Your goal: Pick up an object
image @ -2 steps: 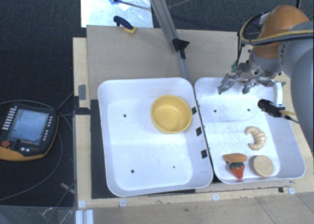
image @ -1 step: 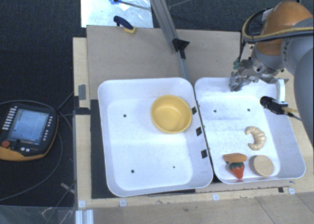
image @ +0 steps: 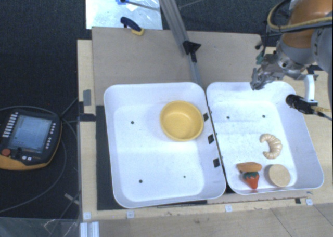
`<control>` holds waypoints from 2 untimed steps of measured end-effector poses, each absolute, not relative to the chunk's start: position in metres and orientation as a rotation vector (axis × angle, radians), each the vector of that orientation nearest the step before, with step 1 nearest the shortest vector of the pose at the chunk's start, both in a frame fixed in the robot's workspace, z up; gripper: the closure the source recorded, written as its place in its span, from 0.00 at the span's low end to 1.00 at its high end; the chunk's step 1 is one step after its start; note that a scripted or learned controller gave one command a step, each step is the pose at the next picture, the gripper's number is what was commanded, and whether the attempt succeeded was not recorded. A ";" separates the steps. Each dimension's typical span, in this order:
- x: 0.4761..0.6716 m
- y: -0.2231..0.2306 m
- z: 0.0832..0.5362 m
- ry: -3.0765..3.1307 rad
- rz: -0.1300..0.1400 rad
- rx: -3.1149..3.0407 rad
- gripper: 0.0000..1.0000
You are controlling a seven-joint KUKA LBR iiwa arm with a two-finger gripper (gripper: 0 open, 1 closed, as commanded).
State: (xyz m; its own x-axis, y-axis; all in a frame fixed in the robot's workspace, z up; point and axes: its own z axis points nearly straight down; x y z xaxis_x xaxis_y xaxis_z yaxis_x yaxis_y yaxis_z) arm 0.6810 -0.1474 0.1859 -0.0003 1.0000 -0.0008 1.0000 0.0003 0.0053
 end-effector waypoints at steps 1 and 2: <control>0.674 -0.142 0.243 2.219 0.005 2.217 1.00; 0.675 -0.142 0.257 2.221 0.002 2.220 1.00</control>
